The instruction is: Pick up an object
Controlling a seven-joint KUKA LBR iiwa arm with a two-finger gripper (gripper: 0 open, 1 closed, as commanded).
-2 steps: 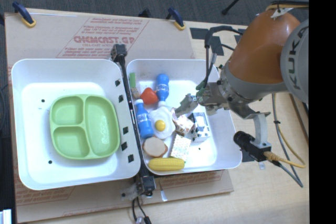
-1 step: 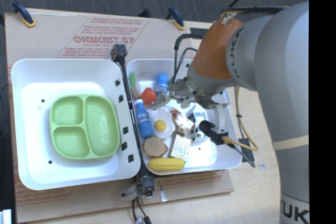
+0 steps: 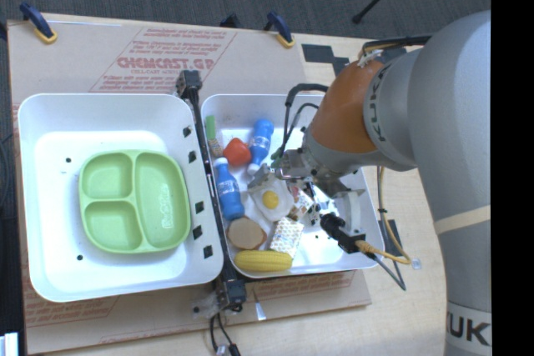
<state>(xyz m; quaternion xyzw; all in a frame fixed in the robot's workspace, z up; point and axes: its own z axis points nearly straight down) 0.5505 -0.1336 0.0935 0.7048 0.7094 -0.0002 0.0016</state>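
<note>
Right white plastic bin (image 3: pixel 355 261), near edge: yellow plastic corn cob (image 3: pixel 264 261), lying flat along the front wall. Just behind it, a round tan-brown disc like a biscuit (image 3: pixel 245 233) and a white patterned packet (image 3: pixel 286 237), side by side.

Middle of the same bin: fried-egg toy, white with yellow yolk (image 3: pixel 269 199), directly left of the two-finger gripper (image 3: pixel 294 183), very close to its tip. Whether the gripper touches the egg or stands open or closed cannot be told; the wrist and cabling cover it. Blue plastic bottle with white cap (image 3: pixel 227 189), lying lengthwise beside the left wall.

Far part of the bin: red plastic pepper-like piece (image 3: pixel 238 152); second blue bottle (image 3: pixel 260 140), tilted; small green piece (image 3: pixel 211 127) by the left wall.

Left white plastic bin (image 3: pixel 33 204): light green three-compartment plate (image 3: pixel 133 201), flat, central.

Arm (image 3: pixel 417 96): grey with orange band, entering from the right over the right bin.

Beneath both bins: cardboard sheet with red print (image 3: pixel 167 62), blue-and-yellow clamps (image 3: pixel 37 22) at its far edge.
</note>
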